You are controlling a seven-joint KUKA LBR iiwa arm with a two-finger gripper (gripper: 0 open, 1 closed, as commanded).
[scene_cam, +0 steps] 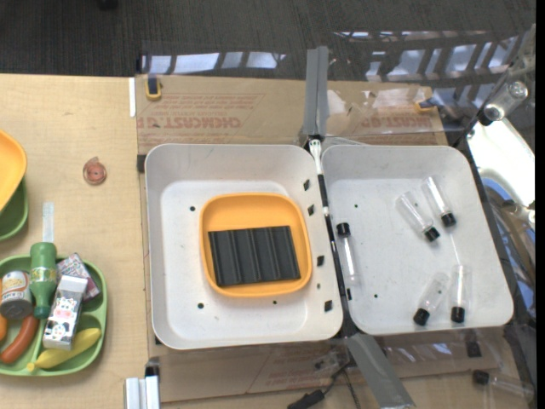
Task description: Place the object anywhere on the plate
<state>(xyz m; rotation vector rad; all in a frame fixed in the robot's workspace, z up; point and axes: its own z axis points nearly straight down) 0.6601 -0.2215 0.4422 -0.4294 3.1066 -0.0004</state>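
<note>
On the yellow plate [255,211] lies a black ridged object [255,256].

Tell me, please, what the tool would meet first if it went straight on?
The arm sits by the right bin's far corner; its heading is unclear. Straight down, it would probably meet that bin's rim first, short of the tubes.

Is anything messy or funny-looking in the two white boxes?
A little. In the right box, clear tubes with black caps lie scattered at different angles, and one tube sits along the middle edge. The orange plate holds a dark ridged block, tidy.
</note>
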